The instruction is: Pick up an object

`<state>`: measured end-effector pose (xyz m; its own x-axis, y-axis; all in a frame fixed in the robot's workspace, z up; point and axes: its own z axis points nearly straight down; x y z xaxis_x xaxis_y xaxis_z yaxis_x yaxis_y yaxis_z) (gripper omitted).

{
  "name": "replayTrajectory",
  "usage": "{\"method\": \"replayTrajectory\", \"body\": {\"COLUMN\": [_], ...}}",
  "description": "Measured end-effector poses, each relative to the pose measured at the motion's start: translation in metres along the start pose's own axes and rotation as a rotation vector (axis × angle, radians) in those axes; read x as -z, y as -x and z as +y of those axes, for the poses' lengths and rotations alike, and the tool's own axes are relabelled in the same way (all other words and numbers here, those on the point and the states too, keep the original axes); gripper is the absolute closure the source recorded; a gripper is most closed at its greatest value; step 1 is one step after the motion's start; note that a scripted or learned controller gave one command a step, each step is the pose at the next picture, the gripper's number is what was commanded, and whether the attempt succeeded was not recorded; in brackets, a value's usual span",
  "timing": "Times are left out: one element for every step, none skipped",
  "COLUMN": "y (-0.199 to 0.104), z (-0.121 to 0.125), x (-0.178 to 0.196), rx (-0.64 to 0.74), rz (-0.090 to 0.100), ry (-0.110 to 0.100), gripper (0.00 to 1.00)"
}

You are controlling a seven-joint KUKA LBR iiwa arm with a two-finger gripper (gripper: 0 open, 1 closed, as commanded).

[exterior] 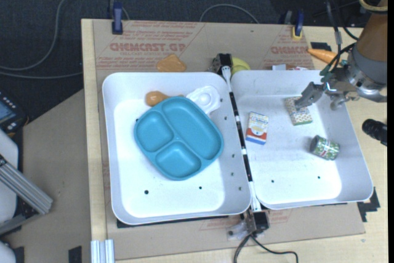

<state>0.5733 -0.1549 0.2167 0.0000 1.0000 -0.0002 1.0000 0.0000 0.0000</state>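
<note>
Camera view, from above at a slant: table carrying two white bins side by side. Left bin with a blue divided tray, an orange piece and a white item at its upper edge. Right bin with a small carton, a patterned block and a green can, all apart. Tool at upper right, fingers spread, gripping nothing, just beside the patterned block.

Red "CHEMCAST GP" print on the brown board under the bins, repeated fainter at right.
</note>
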Motion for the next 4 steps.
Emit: {"method": "replayTrajectory", "body": {"y": [0.062,0.055,0.056,0.003], "z": [0.003,-0.029,-0.026,-0.044], "x": [-0.059,-0.137,-0.122,-0.086], "rx": [-0.003,-0.001,-0.001,0.003], "rz": [0.000,0.003,-0.001,0.003], "ry": [-0.004,-0.007,0.003,-0.002], "gripper": [0.00,0.00,1.00,1.00]}}
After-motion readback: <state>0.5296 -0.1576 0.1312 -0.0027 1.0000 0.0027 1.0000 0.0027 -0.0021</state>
